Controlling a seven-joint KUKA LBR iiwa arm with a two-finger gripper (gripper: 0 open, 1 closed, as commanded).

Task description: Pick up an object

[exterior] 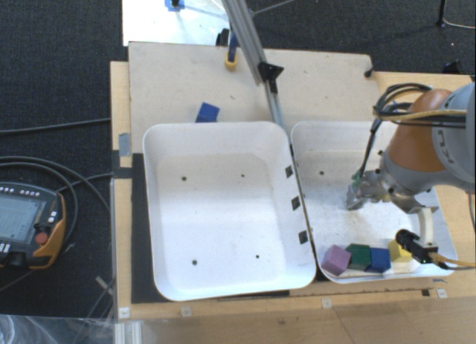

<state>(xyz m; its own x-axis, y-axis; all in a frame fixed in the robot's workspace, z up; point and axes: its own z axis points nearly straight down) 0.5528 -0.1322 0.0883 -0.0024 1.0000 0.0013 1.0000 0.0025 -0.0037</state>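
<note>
Along the near wall of the right bin (327, 149) lie my candidates: purple block (335, 258), green block (360, 254), blue block (378, 259), yellow block (401, 252), packed touching in a row. I hang my gripper (358, 195) above bare floor, apart from them; its state I cannot tell. Step in hand: approach. Next, I judge, travel toward the purple end piece, then descend.
</note>
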